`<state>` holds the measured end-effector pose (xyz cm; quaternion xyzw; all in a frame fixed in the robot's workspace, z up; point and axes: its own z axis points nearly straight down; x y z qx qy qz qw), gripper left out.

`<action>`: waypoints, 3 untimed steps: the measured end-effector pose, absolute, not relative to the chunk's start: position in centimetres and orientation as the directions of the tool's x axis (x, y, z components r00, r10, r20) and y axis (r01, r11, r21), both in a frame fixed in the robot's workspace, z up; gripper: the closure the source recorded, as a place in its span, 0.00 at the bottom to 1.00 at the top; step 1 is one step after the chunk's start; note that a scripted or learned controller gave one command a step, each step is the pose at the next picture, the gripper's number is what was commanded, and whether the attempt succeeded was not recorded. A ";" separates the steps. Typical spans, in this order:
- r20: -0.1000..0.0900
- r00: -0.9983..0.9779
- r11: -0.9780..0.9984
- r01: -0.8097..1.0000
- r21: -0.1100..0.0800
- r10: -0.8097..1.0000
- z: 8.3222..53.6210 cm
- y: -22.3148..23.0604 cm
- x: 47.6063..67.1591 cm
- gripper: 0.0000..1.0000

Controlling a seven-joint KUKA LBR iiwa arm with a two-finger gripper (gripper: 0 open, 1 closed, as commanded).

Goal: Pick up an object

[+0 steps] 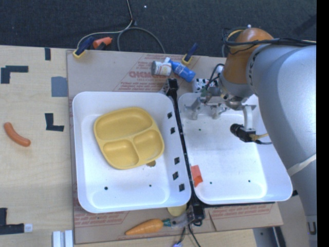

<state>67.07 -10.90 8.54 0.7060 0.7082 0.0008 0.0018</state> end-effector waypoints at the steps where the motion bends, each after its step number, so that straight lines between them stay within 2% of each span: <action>1: -0.003 -0.004 0.004 1.000 0.003 1.000 9.6 -10.9 66.9 1.00; 2: -0.004 -0.004 0.004 1.000 0.003 1.000 9.6 -10.9 66.9 0.00; 3: -0.004 -0.005 0.005 1.000 0.003 1.000 10.6 -10.9 66.9 1.00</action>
